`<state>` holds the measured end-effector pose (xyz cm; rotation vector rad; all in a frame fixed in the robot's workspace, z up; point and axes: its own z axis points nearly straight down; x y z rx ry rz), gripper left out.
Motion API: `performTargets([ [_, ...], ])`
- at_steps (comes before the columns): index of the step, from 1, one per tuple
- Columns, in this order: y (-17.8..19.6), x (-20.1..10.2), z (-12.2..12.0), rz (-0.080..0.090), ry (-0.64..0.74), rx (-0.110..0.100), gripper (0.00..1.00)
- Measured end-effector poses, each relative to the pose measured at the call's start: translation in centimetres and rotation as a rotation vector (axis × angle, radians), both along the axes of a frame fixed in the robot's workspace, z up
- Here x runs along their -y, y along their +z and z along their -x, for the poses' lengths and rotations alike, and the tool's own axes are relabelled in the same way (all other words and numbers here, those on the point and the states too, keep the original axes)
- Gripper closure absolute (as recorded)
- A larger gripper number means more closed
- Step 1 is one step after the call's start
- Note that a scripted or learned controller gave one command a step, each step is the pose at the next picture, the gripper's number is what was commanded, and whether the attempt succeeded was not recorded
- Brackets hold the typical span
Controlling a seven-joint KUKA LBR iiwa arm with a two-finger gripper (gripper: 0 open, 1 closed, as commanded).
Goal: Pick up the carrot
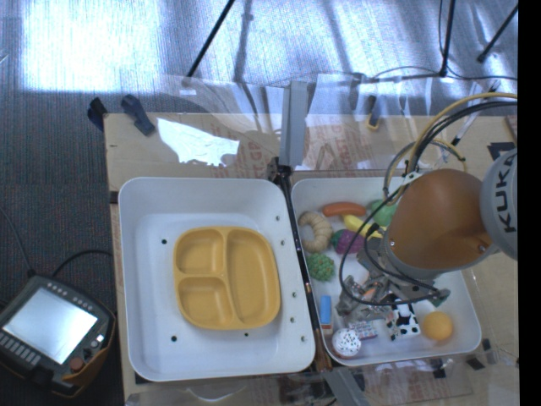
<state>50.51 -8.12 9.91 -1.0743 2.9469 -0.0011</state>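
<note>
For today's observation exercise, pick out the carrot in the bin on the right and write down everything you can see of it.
The carrot is a small orange piece with a smooth, plastic-like look, lying flat and roughly crosswise near the far wall of the right bin. One end points toward a pale ring-shaped toy, which it seems to touch; the other end meets a green item partly hidden under the arm. The gripper is lower in the bin, apart from the carrot.

Tray (226, 277) sits in left bin (139, 227) — carrot (342, 209) at back of right bin (465, 332), w/ gripper (365, 299) nearer front.
</note>
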Motion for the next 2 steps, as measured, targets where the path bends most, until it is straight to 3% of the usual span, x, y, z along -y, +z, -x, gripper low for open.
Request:
performTargets([
  [1,18.26,-1.24,-1.58,0.001,-0.025,0.01,1.0],
  [2,17.62,-1.18,-1.35,-0.002,-0.028,-0.004,0.0],
])
